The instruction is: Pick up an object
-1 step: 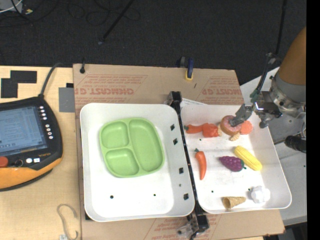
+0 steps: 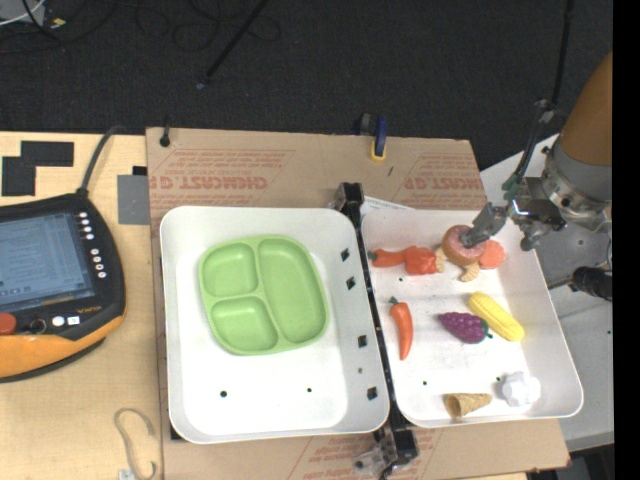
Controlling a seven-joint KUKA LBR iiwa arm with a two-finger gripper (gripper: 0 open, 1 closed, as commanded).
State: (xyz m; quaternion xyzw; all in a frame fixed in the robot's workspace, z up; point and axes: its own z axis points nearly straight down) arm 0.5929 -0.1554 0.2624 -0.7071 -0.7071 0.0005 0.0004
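Note:
The right bin (image 2: 560, 368) holds several toy foods. A pink donut (image 2: 461, 246) lies near its far edge, with an orange piece (image 2: 491, 256) touching its right side and an orange-red toy (image 2: 405, 259) to its left. My gripper (image 2: 497, 230) comes in from the right, low over the bin, with its tip at the donut's upper right edge. Nothing is visibly lifted. Nearer the front lie a red chili pepper (image 2: 401, 328), purple grapes (image 2: 463, 326), a yellow corn cob (image 2: 497, 316), an ice-cream cone (image 2: 467, 403) and a white crumpled item (image 2: 517, 389).
In the left bin (image 2: 190, 388) sits a green divided plate (image 2: 264, 293). A teach pendant (image 2: 50, 278) rests on the bench at far left. A black divider (image 2: 362, 298) joins the two bins. Brown cardboard (image 2: 300, 168) lies under both.

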